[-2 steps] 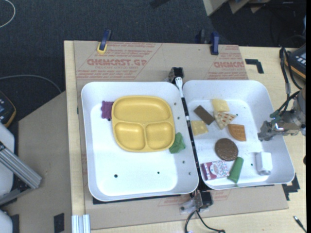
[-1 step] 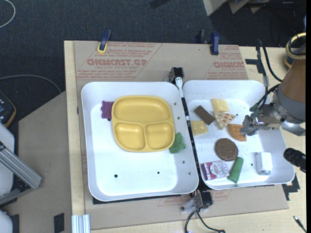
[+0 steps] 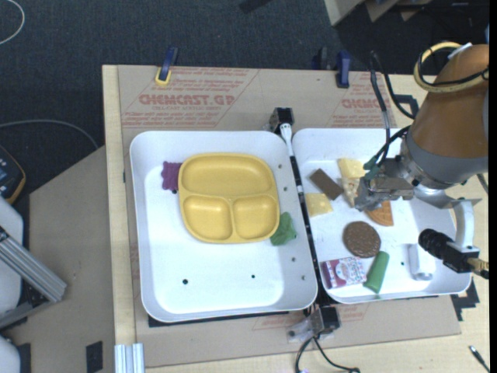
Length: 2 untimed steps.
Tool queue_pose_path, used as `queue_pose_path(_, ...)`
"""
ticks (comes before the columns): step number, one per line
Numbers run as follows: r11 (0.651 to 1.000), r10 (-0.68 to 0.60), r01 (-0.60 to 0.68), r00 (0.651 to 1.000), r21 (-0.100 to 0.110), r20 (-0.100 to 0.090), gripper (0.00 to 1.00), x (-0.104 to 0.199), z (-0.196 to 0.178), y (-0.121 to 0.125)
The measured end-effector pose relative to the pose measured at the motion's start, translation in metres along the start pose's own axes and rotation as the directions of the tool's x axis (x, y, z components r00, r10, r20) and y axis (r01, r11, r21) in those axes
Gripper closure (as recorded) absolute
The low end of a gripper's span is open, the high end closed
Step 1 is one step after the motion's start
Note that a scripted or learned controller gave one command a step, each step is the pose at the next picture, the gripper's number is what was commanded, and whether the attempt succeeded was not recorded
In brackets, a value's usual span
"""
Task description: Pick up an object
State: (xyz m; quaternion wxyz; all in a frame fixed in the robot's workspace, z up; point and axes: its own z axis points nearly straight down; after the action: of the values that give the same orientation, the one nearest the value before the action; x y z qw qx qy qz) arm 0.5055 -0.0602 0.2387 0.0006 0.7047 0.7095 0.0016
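The jaws (image 3: 376, 193) hang low over the upper middle of the right bin (image 3: 443, 286), and from this angle I cannot tell whether they are open or gripping anything. An orange wedge (image 3: 383, 214) lies just beneath and slightly toward the near rim, the closest thing to take. A yellow block (image 3: 351, 173) sits just to the left, a brown bar (image 3: 325, 183) further left, a round brown disc (image 3: 362, 239) nearer the front
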Motion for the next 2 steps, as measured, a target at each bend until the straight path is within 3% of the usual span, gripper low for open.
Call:
queue_pose_path(1,1.0,0.0,0.0,1.0,0.001,0.0,1.0,0.05,-0.002,0.003)
queue_pose_path(2,1.0,0.002,-0.002,1.0,0.008,-0.001,1.0,0.105,0.022,0.009)
